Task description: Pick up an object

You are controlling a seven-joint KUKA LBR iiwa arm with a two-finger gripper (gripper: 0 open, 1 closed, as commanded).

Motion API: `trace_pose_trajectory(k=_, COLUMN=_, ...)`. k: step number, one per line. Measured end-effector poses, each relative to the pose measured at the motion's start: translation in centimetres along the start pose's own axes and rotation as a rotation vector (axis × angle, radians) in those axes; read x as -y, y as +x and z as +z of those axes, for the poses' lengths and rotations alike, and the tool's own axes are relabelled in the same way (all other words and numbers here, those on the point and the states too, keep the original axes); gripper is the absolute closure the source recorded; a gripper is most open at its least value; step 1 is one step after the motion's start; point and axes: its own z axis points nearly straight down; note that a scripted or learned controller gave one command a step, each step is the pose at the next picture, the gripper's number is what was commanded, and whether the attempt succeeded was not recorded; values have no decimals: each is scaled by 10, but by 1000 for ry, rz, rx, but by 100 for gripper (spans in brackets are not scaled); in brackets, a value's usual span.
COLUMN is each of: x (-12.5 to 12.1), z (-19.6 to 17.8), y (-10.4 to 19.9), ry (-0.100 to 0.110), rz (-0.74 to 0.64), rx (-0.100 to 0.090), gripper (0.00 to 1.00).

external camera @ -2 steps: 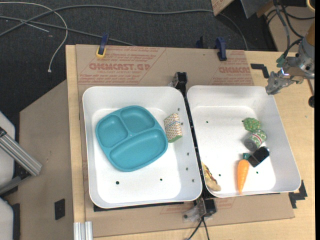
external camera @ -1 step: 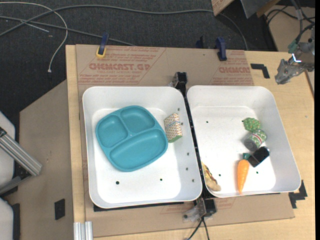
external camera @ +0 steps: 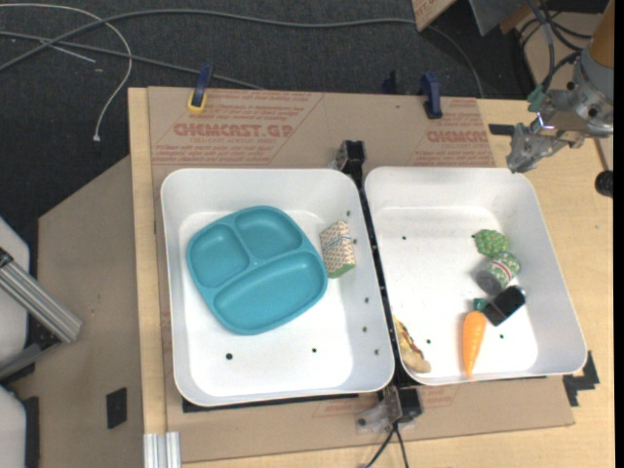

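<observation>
Overhead slanted view of a worktop (external camera: 292, 130) carrying two shallow white bins side by side. The left bin (external camera: 185, 359) holds a teal divided plate (external camera: 256, 267) lying flat, with a small patterned cloth object (external camera: 337, 248) touching the plate's right edge, close to the wall shared with the right bin (external camera: 429, 203).

Relative to the right bin: a green-and-white patterned soft object (external camera: 494, 251) lies near its right wall; just below it, touching or nearly so, sits a grey-and-black object (external camera: 499, 296); an orange carrot-shaped toy (external camera: 472, 340) lies just below that, its narrow end toward the bin's near rim. A small tan, banana-like item (external camera: 411, 347) rests in the near-left corner.

The gripper (external camera: 527, 150) hangs outside the right bin, just beyond its far-right corner, over the worktop, apart from every object. Nothing is seen between the fingers; whether they are spread or closed cannot be told at this size. Two clamps, one yellow-and-blue (external camera: 201, 87) and one blue (external camera: 430, 96), grip the worktop's far edge.
</observation>
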Motion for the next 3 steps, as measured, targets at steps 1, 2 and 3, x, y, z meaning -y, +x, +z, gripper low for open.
trace_pose_trajectory(k=1, x=10, z=2, y=44, ry=1, rz=1, rx=0, gripper=100)
trace_pose_trajectory(k=2, x=22, z=23, y=94, ry=3, rz=0, rx=-1, gripper=100)
trace_pose_trajectory(k=3, x=22, z=28, y=147, ry=1, rz=-1, rx=0, gripper=100)
